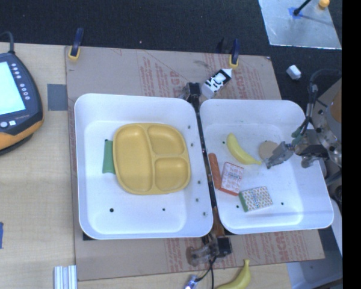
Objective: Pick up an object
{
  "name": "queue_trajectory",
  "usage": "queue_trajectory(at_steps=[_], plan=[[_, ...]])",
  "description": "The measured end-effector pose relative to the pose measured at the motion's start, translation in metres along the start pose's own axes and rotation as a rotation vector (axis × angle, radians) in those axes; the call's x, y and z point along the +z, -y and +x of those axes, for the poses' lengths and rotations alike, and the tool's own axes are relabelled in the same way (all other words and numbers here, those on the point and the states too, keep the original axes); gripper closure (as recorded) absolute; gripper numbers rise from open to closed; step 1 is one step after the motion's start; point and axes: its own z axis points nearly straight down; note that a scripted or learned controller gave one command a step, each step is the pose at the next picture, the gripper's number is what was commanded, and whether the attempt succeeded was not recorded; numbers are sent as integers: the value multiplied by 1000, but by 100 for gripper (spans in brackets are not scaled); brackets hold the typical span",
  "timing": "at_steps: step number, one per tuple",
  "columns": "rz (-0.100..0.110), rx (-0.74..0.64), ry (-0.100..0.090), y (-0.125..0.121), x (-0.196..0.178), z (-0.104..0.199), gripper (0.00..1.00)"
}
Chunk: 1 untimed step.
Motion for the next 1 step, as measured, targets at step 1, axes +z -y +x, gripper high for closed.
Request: queue_trajectory(at_steps=[1], plan=[[3,-2,2,-67,96,41,0]])
